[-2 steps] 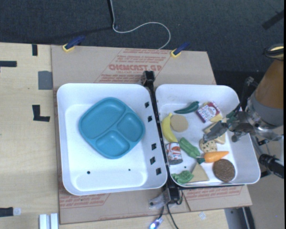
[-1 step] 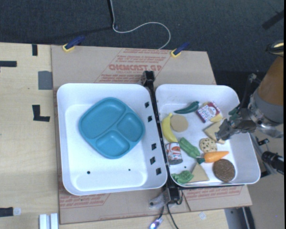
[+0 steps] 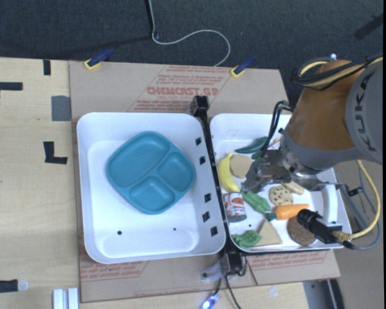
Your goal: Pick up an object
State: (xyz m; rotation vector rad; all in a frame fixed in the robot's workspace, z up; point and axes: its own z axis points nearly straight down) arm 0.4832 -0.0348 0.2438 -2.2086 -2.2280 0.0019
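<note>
The right bin [image 3: 244,120] holds several toy foods: a yellow banana [image 3: 226,173], a small red and white can [image 3: 235,206], a green pod [image 3: 257,203], a chip cookie [image 3: 280,194], an orange carrot [image 3: 291,211] and a brown disc [image 3: 300,235]. My gripper [image 3: 258,176] hangs low over the middle of this bin, just right of the banana and above the green pod. The arm's grey and orange body covers the bin's right half. Nothing is visibly held.
The left bin [image 3: 90,172] carries a blue divided plate [image 3: 151,171]. A leafy green piece [image 3: 248,239] and a tan wedge [image 3: 269,234] lie near the right bin's front wall. A dark green leaf [image 3: 251,148] sits behind the gripper. A black divider [image 3: 209,172] runs between the bins.
</note>
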